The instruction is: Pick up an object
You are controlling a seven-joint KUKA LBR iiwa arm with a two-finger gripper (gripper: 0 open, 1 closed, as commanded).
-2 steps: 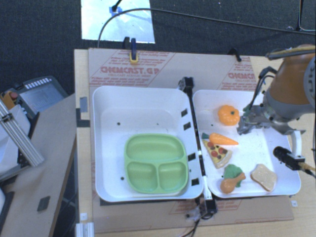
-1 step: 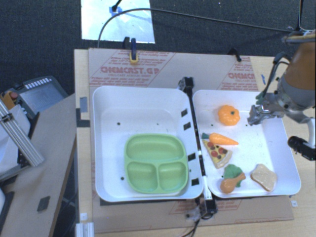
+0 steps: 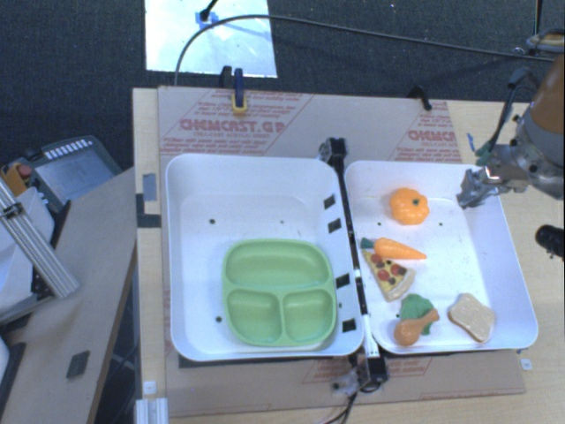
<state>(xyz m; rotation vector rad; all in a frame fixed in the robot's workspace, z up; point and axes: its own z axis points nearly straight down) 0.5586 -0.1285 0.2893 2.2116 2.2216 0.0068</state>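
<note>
gripper [image 3: 474,186] state: cannot tell | pumpkin [image 3: 410,206] near, to its left, apart

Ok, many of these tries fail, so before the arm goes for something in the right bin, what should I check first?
1. Pincer above right bin, near its upper right edge: ok.
2. Pincer holding nothing: cannot tell.
3. Pumpkin nearest, standing apart from other items: ok.
4. Carrot clear of pizza slice: not ok, they touch.
5. Bread lying apart near the front right corner: ok.
</note>
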